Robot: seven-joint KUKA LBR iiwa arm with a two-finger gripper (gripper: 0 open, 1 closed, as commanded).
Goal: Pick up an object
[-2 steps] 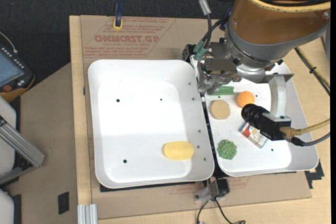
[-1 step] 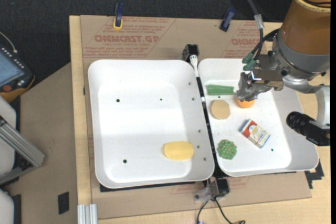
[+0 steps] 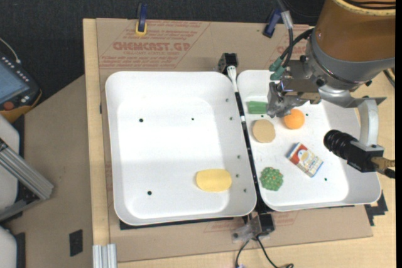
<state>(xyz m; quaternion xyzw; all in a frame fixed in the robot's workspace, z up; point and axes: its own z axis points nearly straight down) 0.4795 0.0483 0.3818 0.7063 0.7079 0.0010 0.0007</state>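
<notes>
The tool (image 3: 278, 111) hangs low over the right bin (image 3: 358, 194), near its back-left corner and close to the rim shared with the left bin (image 3: 125, 135); how it is set I cannot tell. Just beside it lie a flat green piece (image 3: 256, 107), a round orange ball (image 3: 293, 119) and a tan disc (image 3: 264, 131), with a knobbly green cluster (image 3: 272, 178) and a small printed box (image 3: 305, 159) nearer the front. The left bin (smooth white plastic) has wide open floor around one yellow oval (image 3: 213, 180) near its front-right corner.
</notes>
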